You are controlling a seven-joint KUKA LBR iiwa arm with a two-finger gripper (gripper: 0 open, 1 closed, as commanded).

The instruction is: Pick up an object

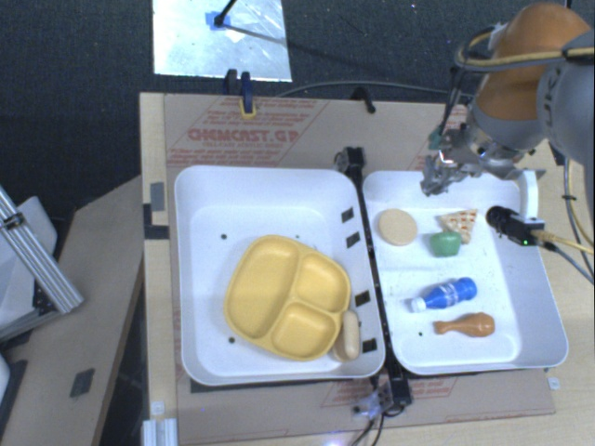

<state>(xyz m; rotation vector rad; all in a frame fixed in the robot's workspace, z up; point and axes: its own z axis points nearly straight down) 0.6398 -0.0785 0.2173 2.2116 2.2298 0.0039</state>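
Nearest the camera, a tan bread roll (350, 334) rests against the 5 o'clock edge of the yellow divided plate (287, 295) in the left bin (200, 203). Right bin (535, 295) contents: a brown drumstick (467, 325) at 6 o'clock, a blue bottle (446, 295) just above it, a green object (445, 243) near centre, a round tan disc (397, 227) at 10 o'clock and a pizza slice (460, 222) at 12 o'clock. The bottle label cannot be read. The gripper (439, 177) hangs over the right bin's 11 o'clock corner, apart from every object; whether its fingers are spread or closed cannot be told, and nothing shows between them. Cardboard (279, 128) on the table (102, 249) bears red print, partly legible as "CHEMCAST GP".
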